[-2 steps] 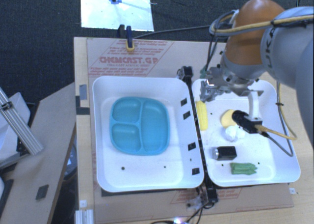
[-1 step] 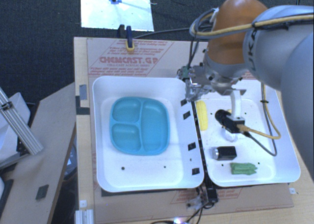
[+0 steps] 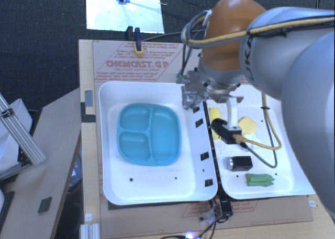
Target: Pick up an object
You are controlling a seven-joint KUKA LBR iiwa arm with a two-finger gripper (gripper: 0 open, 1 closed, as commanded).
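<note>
Lying untouched in the right bin (image 3: 285,183), lower right of the frame, are a green piece (image 3: 260,180), a small black box (image 3: 241,163) and a yellow item (image 3: 248,125), so nothing looks picked yet. The gripper (image 3: 196,99) hangs at frame centre over the bins' shared edge; its state I cannot tell. The left bin (image 3: 112,191) holds a blue divided plate (image 3: 149,133).

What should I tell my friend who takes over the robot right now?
Pincer: low over the divider between the bins, at the back; whether it is open or shut cannot be told.
Left bin: blue divided plate.
Right bin: green object, small black box, yellow piece, partly under the arm.
Done: nothing visibly picked up.
Left: grasp one object and lift it.
</note>
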